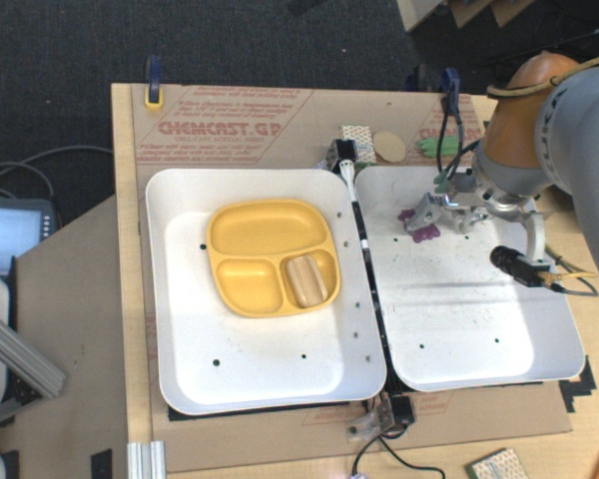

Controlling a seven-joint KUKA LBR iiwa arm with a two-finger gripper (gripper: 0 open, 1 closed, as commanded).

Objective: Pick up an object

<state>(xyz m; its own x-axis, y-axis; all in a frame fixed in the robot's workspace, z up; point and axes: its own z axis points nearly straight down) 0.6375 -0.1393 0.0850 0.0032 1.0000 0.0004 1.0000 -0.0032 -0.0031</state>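
You have open floor across the near half of the right bin (479, 342). Its far end is crowded by the arm (524, 133) and a purple piece (422, 226). In the left bin (250, 372) the tray (270, 230) blocks the middle, leaving the near strip free.

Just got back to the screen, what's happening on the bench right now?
The grey arm reaches into the right bin, its hand down beside a small purple object near the bin's far side. I can't tell whether it has hold of it. In the left bin sits a yellow divided tray with a tan piece in one compartment.
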